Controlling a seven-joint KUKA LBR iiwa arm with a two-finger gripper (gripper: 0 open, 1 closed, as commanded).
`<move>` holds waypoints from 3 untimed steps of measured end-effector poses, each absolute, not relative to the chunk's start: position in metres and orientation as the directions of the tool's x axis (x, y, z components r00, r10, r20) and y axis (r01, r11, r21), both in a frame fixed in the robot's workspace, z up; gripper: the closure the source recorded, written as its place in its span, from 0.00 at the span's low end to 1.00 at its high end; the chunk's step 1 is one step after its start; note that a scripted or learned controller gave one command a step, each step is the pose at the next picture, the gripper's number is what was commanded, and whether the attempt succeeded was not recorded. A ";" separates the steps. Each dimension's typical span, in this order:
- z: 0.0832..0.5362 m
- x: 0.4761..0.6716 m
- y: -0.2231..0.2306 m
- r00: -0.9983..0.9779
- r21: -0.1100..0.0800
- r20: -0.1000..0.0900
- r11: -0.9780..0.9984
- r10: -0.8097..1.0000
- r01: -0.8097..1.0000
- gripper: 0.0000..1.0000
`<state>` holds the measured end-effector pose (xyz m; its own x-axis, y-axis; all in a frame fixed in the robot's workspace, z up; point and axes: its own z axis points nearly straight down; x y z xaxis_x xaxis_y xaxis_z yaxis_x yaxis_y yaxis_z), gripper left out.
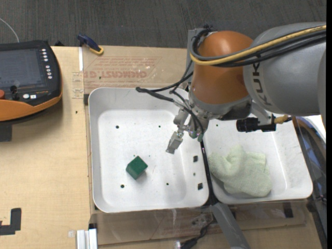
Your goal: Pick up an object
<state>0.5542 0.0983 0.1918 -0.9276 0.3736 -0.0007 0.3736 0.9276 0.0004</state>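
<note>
A small green cube (137, 167) lies in the left bin (104, 139), towards its front left. My gripper (185, 138) hangs over the right part of that bin, up and to the right of the cube and well apart from it. It is open, with nothing between its fingers. One grey finger (174, 143) points down and left towards the bin floor. A crumpled pale green cloth (243, 170) lies in the right bin (295, 154), right of the gripper.
The arm's orange band (220, 69) and grey body loom over the back of the right bin. An orange-edged control tablet (26, 79) sits on the bench at far left. Black cables (161, 90) run across the left bin's back rim.
</note>
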 end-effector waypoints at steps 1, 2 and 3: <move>0.185 0.478 0.118 -0.993 0.000 0.001 0.993 0.117 0.117 0.00; 0.117 0.555 0.202 -0.994 0.005 -0.018 0.994 -0.109 -0.109 0.00; 0.093 0.600 0.229 -0.851 0.001 -0.006 0.851 -0.525 -0.525 0.00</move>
<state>0.5997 0.2286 0.0931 -0.8510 -0.5252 -0.0057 -0.5252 0.8510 0.0009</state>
